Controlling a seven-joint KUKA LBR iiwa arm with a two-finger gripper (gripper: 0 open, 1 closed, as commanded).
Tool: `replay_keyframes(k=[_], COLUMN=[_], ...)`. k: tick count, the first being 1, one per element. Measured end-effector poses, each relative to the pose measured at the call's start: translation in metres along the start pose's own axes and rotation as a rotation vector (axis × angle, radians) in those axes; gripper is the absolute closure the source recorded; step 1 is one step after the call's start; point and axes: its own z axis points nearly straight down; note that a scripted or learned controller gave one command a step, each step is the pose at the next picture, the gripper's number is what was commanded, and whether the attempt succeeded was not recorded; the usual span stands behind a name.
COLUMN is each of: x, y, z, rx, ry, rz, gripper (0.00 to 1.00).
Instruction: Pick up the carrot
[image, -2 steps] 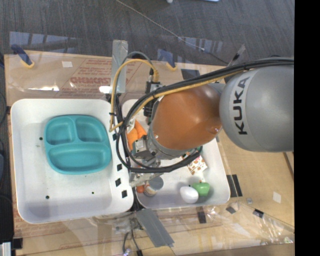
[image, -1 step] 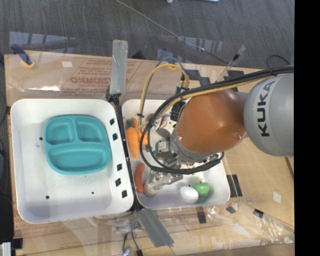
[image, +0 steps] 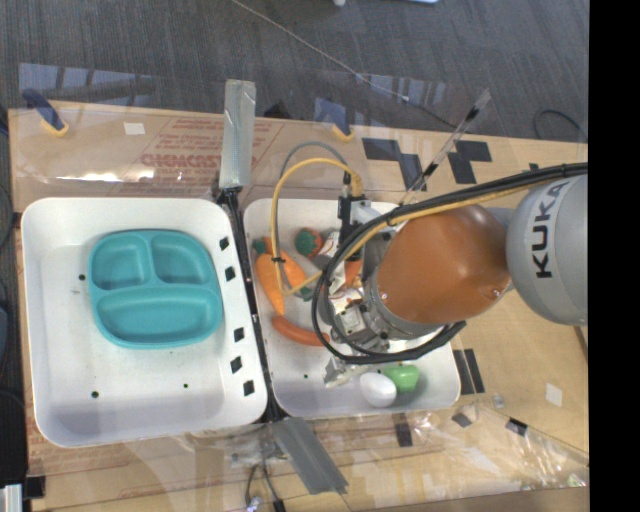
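- well off to the gripper's left, a teal divided plate (image: 155, 287) lies in the left white bin (image: 60, 400), apart from the work at hand.
- just left of the gripper, in the right white bin (image: 300, 400), the carrot (image: 269, 283) lies lengthwise along the wall by the divider, its stem end toward the far side; a second orange piece (image: 297, 331) lies nearer the camera, beside the wrist.
- a small orange-and-green toy (image: 305, 240) sits on the far side of the gripper.
- the gripper (image: 345, 300) hangs low over the right bin's middle, masked by the orange band and looping cables; whether it is spread or closed cannot be told.
- on the near side of the gripper, a white egg-like piece (image: 378, 388) and a green piece (image: 404, 377) touch each other.
- judged from here, a clean pick calls for shifting left over the carrot's middle, closing across its narrow width, clear of the bin wall and the neighbouring orange piece.
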Motion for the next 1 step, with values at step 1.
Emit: replay_keyframes(k=[1], x=[-0.0775], y=[-0.0095], z=[-0.0519], rx=[0.006], ry=[0.000], rz=[0.067], gripper=[1.00])
